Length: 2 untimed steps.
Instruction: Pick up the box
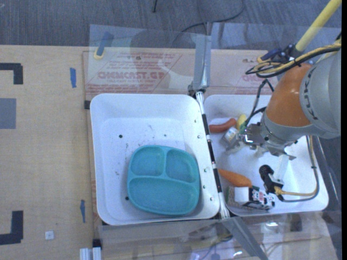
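The box (245,195), small, with green, white and red print, lies at the near edge of the right bin (320,196). My gripper (237,137) hangs over the middle left of that bin, well behind the box and apart from it. It is close to a reddish sausage (222,126) and a small yellow piece (242,120). The wrist hides what lies directly under the gripper.
An orange carrot (234,176) lies between the gripper and the box. The left bin (108,118) holds a teal divided plate (163,180). The wall between the two bins (209,145) runs just left of the gripper.
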Available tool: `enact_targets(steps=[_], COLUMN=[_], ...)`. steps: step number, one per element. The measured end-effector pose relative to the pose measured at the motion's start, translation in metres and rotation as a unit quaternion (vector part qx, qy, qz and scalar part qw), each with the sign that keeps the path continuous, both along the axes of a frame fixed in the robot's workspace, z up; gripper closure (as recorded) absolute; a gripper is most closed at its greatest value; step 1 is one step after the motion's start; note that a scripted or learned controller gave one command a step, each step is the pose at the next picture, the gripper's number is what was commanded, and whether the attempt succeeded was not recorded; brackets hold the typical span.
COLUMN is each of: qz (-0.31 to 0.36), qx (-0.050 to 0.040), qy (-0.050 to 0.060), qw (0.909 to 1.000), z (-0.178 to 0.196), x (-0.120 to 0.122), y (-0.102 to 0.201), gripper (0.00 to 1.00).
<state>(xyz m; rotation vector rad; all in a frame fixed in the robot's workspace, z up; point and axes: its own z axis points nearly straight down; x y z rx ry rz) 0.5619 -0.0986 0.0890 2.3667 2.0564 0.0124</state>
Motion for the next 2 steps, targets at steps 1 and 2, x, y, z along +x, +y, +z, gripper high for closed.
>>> enact_targets(steps=[1,2], qz=[-0.069,-0.067], qx=[-0.0007,-0.0014], qy=[0.002,0.001], qw=[0.9976,0.9977], z=[-0.001,0.011], x=[0.069,0.070], y=[-0.007,-0.006], gripper=[0.00,1.00])
